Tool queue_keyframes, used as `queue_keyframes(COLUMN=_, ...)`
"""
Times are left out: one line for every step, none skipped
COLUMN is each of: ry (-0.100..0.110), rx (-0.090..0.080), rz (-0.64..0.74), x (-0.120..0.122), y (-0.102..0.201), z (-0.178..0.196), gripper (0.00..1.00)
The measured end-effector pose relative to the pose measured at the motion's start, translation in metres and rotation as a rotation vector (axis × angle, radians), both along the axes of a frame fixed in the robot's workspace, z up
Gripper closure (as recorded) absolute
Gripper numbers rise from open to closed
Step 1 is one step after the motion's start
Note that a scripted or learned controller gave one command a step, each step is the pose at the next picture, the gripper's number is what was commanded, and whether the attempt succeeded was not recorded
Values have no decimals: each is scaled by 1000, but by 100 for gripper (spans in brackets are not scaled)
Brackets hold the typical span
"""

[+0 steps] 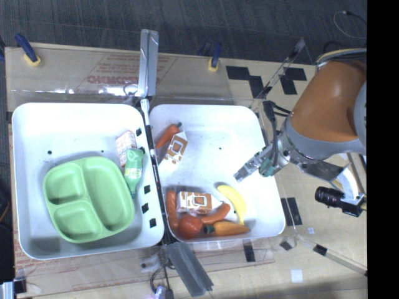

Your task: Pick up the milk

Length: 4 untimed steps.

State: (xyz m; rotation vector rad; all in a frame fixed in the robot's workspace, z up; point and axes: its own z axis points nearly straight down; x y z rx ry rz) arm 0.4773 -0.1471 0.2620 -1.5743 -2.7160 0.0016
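Three small white-and-orange cartons could be the milk, and I cannot tell which one is. One carton (176,149) lies in the right bin near its left wall, beside a carrot (166,135). A second carton (194,201) lies lower in that bin among other food. The third carton (126,143) sits in the left bin by the dividing wall. My gripper (243,173) hangs over the right side of the right bin, pointing left and down, just above the banana (232,202). It is well apart from all the cartons, with nothing seen in it.
A green divided plate (87,198) fills much of the left bin (37,120), with a green bottle (133,167) at its upper right. A tomato (190,227), a sausage and a carrot (227,229) crowd the front of the right bin (249,120). The arm's orange band (327,98) looms at right.
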Motion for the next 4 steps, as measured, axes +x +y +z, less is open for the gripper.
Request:
queue_keyframes(ry=-2, rx=-1, rz=-47, x=19, y=7, z=-7, gripper=100)
queue_keyframes(ry=0, rx=0, rz=-51, x=0, y=33, z=-9, gripper=100)
queue_keyframes(ry=-5, rx=-1, rz=305, x=1, y=119, z=18, gripper=100)
queue_keyframes(ry=-1, rx=0, rz=630, x=0, y=165, z=15, gripper=100)
